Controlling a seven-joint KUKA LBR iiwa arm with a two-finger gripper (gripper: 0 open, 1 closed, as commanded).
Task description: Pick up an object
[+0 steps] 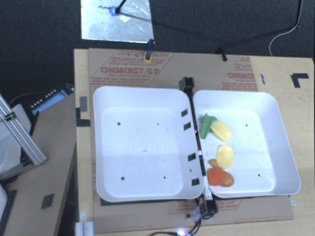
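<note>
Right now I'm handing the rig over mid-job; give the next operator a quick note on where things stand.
Gripper: nothing to report on it from the camera view.
Objects: all sit in the right bin, bunched near its left wall: a green piece touching a yellow piece, a second yellow piece below them, and a red-orange piece nearest the front.
The left bin holds none of them.
Done: nothing picked yet.
Left: pick up one object; the cluster is tight against the divider, so a grasp may be awkward.

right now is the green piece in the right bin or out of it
In. The green piece lies on the floor of the right bin, near its left wall, touching a yellow piece.
</note>
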